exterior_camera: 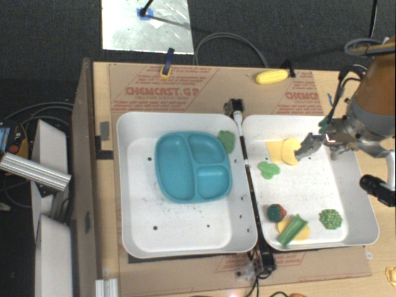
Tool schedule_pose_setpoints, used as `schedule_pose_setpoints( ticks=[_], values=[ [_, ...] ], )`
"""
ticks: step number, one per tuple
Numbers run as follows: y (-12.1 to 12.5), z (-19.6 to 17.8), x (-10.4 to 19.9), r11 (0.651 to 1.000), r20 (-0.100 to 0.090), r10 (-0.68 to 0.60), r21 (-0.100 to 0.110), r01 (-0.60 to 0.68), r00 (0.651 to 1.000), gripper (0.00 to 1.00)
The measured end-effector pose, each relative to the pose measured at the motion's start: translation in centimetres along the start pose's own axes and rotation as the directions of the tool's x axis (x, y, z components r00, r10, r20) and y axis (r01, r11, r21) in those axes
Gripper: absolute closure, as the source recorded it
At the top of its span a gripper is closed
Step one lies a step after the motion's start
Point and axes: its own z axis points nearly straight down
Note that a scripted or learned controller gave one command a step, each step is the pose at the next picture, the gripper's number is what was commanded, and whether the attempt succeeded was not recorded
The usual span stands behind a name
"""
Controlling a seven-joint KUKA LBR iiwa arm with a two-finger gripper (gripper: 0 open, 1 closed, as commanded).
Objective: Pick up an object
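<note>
My gripper (305, 147) hangs over the upper part of the right bin (350, 187), reaching in from the right. Its tip is right beside a rounded yellow toy (288, 151), which lies against a flat yellow piece (274, 147). I cannot make out whether anything is between the jaws. Below them lies a small green leafy piece (268, 169). Toward the bin's front are a red and green ball (276, 213), a green and yellow stick-shaped toy (292, 229) and a green broccoli-like toy (330, 218).
The left bin (133, 190) holds a blue divided plate (192, 166), with a green toy (226, 140) at its upper right corner. A yellow banana-shaped item (271, 76) lies on the cardboard behind the bins. The arm (376, 98) stands over the right bin's far right side.
</note>
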Motion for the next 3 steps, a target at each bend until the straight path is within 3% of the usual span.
schedule_pose_setpoints(
  ticks=[1,2,3],
  values=[
    [4.1,12.4,-1.2,1.000,-0.001,0.002,0.007,-0.002,1.000,0.00],
    [5.4,18.0,1.1,1.000,-0.002,-0.002,0.000,0.002,1.000,0.00],
    [5.5,16.7,0.9,1.000,0.000,0.000,-0.003,0.000,1.000,1.00]
  ],
)
